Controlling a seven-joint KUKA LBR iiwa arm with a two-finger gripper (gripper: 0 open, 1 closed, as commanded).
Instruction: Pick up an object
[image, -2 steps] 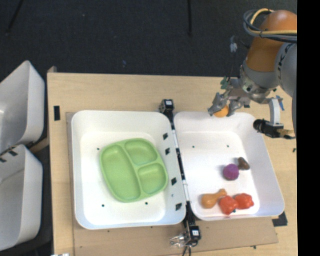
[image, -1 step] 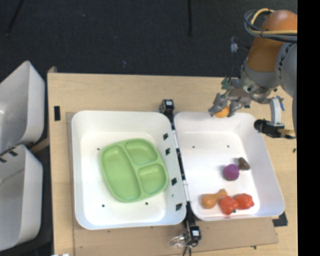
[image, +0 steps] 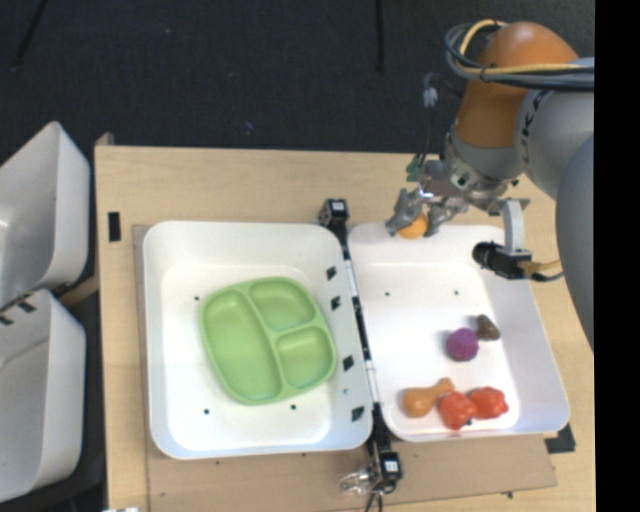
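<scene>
Hovering pincer (image: 418, 213): over the far edge of the right bin (image: 520, 340), fingers closed around a small orange-yellow object (image: 412, 228)
arm (image: 510, 90): reaches in from the right, orange band above the wrist
right bin, near end: purple ball (image: 462, 344), small brown piece (image: 487, 326), orange piece (image: 426, 398), two red pieces (image: 472, 406)
left bin (image: 170, 300): green divided tray (image: 268, 338) lying flat
worktop (image: 220, 180): tan, carries both bins

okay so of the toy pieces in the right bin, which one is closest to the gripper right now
The small orange-yellow piece at the right bin's far edge, right at the gripper. The purple ball, brown piece, orange piece and red pieces lie toward the near edge.
</scene>
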